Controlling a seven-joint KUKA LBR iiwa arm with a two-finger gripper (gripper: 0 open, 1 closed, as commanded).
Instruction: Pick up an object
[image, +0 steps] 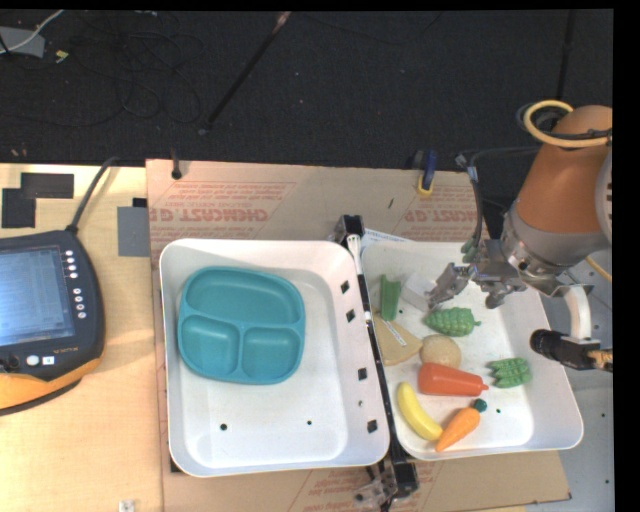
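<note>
Nearest the camera, at the right bin's (560, 440) front edge, lie a banana (418, 412) and a small carrot (459, 427). To the left, a teal tray (240, 325) sits in the left bin (190, 420), toward its back left corner. In the right bin, from left to right: a green piece (389, 297) by the left wall, a tan wedge (396, 345), a potato (440, 351), a large carrot (452, 380), a green lump (451, 321) and a green sprig (509, 373). The gripper (448, 285) hovers over the bin's back half, just above the green lump, fingers spread and gripping nothing. By my reading no object is picked yet; descent, closing and lifting all remain.
</note>
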